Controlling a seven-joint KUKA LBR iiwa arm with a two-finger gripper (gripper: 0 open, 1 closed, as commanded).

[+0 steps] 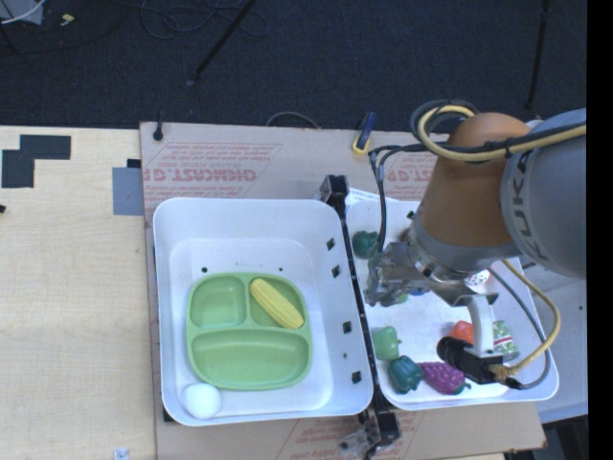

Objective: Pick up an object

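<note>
The pincer (383, 284) hangs low inside the right bin (479, 400). The wrist above hides its tips, so I cannot tell whether it is released or clenched, and nothing is visibly gripped in it.

Two things lie closest to the pincer, and either could serve as the object to pick. A small dark green piece (365, 244) sits just beside the pincer on its far side, slightly toward the left bin (239, 220). A pale green, cup-like piece (385, 342) sits near the pincer on its near side, almost straight toward the camera. Both are stubby, and neither shows a clear long axis, so the approach probably matters more than wrist rotation. I judge the dark green piece the shorter reach.

Farther from the pincer on the near side come a teal toy (404, 375) and a purple bunch of grapes (443, 379), which touch or nearly touch each other. An orange thing (464, 331) lies to the pincer's right, partly hidden by the arm.

The bin wall just left of the pincer crowds any grasp of the dark green piece.

Well apart from the pincer, in the left bin, are a green divided plate (249, 357) carrying a yellow corn cob (277, 303), and a white ball (201, 400).
</note>
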